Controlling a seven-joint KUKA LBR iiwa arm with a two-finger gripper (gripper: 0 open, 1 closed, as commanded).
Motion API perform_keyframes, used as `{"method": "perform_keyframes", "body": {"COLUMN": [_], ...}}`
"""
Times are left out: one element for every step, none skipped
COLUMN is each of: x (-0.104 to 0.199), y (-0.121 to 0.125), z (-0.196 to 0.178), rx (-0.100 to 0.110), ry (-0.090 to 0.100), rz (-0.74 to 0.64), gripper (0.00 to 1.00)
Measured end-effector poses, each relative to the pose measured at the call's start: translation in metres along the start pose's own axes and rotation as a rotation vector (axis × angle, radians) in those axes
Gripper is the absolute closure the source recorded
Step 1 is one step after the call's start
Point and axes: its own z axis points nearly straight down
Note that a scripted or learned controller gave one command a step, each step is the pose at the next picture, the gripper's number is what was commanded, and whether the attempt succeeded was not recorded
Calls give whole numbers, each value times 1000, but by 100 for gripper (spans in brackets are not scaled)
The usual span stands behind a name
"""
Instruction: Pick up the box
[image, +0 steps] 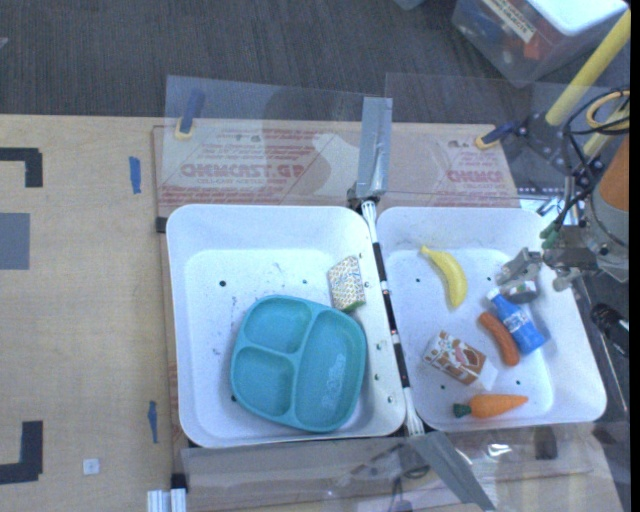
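Down in the right bin (590, 395) lies the box (455, 358), a small brown and white carton with a picture on it, tipped at a slant near the bin's near side. Nothing is touching it. A hot dog (498, 338) lies just to its right, and a blue can (521, 322) rests against the hot dog's right side. A carrot (490, 405) lies near the box, closer to the near edge. A banana (446, 274) lies farther back, well apart from the box.

The gripper (535, 270) hangs over the far right part of this bin, just above the blue can. Its two fingers are spread apart and nothing is between them.

The left bin (190, 300) holds a teal plate (298, 362) with three parts. A small yellow and white patterned packet (347, 283) sits just behind the plate, close to the wall between the bins.

Both bins are white and shallow and have little dark specks. They sit on a light wood bench (80, 300) with bits of blue tape (134, 174) and black marks (26, 165). Behind the bins stand clear sheets over cardboard (250, 165) with red print that looks backwards and is too faint to read. The floor (200, 40) beyond is dark grey carpet.
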Motion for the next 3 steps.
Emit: {"method": "perform_keyframes", "body": {"x": [-37, -35, 22], "y": [30, 79, 105], "z": [105, 119, 120], "rx": [-5, -15, -17], "ry": [4, 6, -5], "rz": [-124, -121, -130], "gripper": [0, 0, 0]}}
